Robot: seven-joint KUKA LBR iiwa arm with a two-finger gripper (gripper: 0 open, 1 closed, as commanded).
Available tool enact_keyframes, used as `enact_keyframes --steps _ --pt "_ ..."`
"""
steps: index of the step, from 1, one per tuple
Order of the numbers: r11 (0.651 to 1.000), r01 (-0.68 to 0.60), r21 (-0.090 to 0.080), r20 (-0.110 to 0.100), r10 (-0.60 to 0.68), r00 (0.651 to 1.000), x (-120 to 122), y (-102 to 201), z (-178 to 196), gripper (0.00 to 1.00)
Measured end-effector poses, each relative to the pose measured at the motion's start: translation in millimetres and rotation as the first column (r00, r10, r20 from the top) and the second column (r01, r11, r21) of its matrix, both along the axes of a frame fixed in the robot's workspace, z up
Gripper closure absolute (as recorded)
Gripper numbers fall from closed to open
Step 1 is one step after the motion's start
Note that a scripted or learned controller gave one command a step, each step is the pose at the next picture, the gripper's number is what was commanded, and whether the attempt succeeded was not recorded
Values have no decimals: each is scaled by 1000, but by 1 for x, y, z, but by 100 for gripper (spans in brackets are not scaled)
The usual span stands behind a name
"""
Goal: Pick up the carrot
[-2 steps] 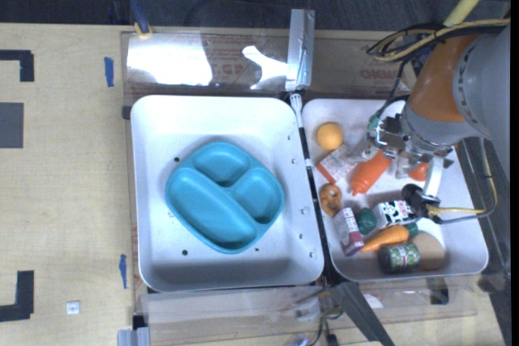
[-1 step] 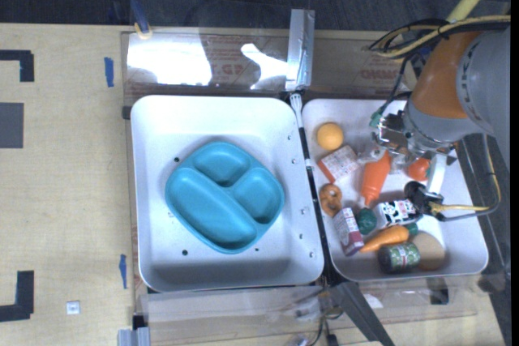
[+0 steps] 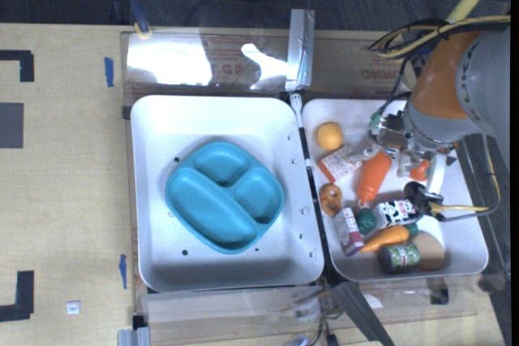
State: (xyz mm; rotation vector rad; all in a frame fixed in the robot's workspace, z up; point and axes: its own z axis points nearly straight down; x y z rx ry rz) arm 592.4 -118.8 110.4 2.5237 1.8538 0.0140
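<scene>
Pale wood forms the table (image 3: 57, 198), on which two shallow white bins are seated side by side, with dark carpet visible beyond the far edge. Black corner marks and short blue tape strips are located on the wood at the left.

The left bin (image 3: 154, 134) contains a blue divided plate (image 3: 225, 194) with three compartments, laid at a slant near the bin's centre.

The right bin (image 3: 466, 211) contains a cluster of small items. An orange-yellow round fruit (image 3: 328, 135) is positioned near the far left corner. A small brown round item (image 3: 330, 197) is set against the left wall. A narrow packet with a pink label (image 3: 350, 228) is laid just beside it. The carrot (image 3: 387, 237) is laid on its side in the near half of the bin, tip pointing left, between the packet and a green-labelled can (image 3: 401, 257). A black-and-white carton (image 3: 396, 211) is located just beyond the carrot.

The grey arm (image 3: 474, 85), with its orange band, is extended in from the right over the far part of the right bin. The gripper (image 3: 389, 154) is lowered at an orange bottle (image 3: 373, 176), apart from the carrot. Whether the gripper is open or closed cannot be determined at this angle.
</scene>
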Motion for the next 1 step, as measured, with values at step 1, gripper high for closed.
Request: enact_keyframes --steps 1 --pt "997 76 6 6 -76 997 -1 -37 -15 0"
